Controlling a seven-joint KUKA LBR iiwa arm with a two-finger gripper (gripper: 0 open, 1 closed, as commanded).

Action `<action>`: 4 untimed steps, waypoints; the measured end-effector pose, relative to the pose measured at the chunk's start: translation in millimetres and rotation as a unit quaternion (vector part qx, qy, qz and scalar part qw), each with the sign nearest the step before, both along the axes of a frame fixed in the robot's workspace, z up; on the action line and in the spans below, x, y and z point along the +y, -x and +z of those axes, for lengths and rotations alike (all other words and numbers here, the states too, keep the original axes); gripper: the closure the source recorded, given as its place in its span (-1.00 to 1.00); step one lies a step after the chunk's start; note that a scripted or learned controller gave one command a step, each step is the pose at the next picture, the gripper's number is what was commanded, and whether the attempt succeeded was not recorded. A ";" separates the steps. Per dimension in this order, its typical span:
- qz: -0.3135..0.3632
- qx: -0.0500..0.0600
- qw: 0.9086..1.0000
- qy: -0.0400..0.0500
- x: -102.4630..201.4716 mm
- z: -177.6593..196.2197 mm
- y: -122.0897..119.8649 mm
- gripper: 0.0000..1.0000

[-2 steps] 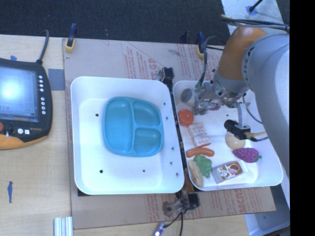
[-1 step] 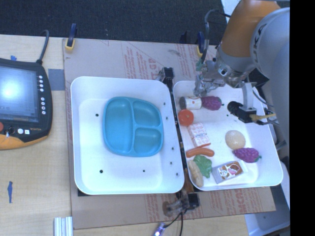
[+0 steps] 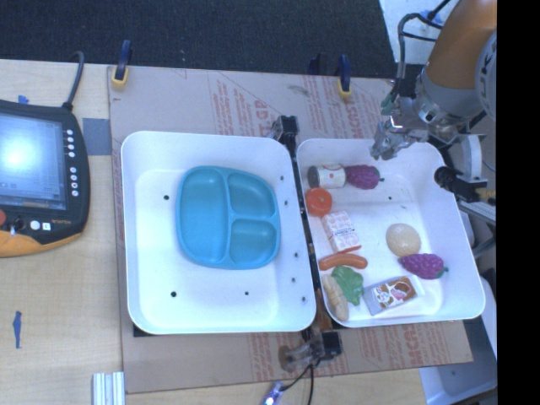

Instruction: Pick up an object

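Two white bins sit side by side on the bench. The left bin [image 3: 143, 226] has a blue tray [image 3: 228, 218] in it. The tray has three parts and lies flat in the middle of the bin.

The right bin [image 3: 460, 251] has toy food in it. At the far end lies a small bottle [image 3: 327, 176] on its side. An eggplant [image 3: 363, 176] lies just right of it, and the two look like they touch. A tomato [image 3: 319, 201] sits just near of the bottle, close to the left wall. A white pack [image 3: 340, 229] with red print lies near of the tomato. A carrot [image 3: 343, 261] lies across, just near of the pack. A green veggie [image 3: 348, 284] sits near of the carrot, and a pale bread-like thing [image 3: 334, 299] lies at its left, by the bin's near left corner. A flat carton [image 3: 391, 294] lies tilted, right of the green veggie. An egg [image 3: 403, 239] sits toward the right side. Purple grapes [image 3: 423, 265] lie just near of the egg, right by it.

The gripper [image 3: 386, 146] hangs at the far edge of the right bin, right of the eggplant and apart from it. It is too small and blurry to tell how its tips are set. There is no toy seen in it.

A screen pad [image 3: 38, 171] lies on the bench at the far left.
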State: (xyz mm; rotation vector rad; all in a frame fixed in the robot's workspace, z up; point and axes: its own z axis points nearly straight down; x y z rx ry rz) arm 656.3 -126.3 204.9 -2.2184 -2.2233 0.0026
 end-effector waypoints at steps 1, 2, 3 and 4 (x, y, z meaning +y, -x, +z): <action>0.001 0.002 1.000 0.000 49.0 -13.4 83.7 -1.00; 0.001 0.001 1.000 0.000 14.3 -64.7 25.4 -1.00; 0.000 0.003 1.000 -0.001 -2.5 -91.9 5.3 -1.00; 0.001 0.000 1.000 -0.001 58.9 -12.0 -0.6 -1.00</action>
